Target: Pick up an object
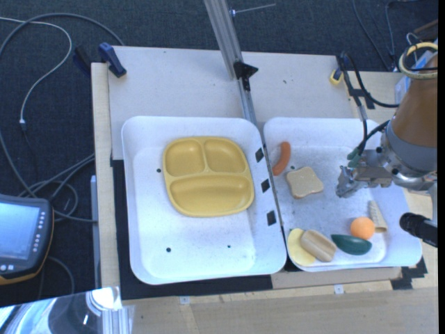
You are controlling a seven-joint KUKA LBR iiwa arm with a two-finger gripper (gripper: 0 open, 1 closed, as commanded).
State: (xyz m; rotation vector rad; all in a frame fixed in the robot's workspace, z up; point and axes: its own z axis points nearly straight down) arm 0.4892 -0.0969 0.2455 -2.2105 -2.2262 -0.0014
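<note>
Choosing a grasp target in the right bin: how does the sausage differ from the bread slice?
The sausage is orange-red, long and thin; the bread slice is tan, broad and flat. The sausage lies by the bin's left wall, the bread slice closer to the gripper. Both lie loose in the right bin.

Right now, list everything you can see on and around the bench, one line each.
left bin: 1, white, left half of the bench
right bin: 1, white, right half of the bench
divided plate: 1, yellow, in the left bin
sausage: 1, orange-red, right bin near its left wall
bread slice: 1, tan, right bin, centre
orange: 1, orange, right bin, lower right
green vegetable: 1, dark green, just below the orange
bun: 1, tan, on a pale yellow piece, right bin's lower edge
clamp: 1, blue, bench's upper left corner
screen: 1, dark, on the floor at left
gripper: 1, grey, over the right bin, right of the bread slice
</note>
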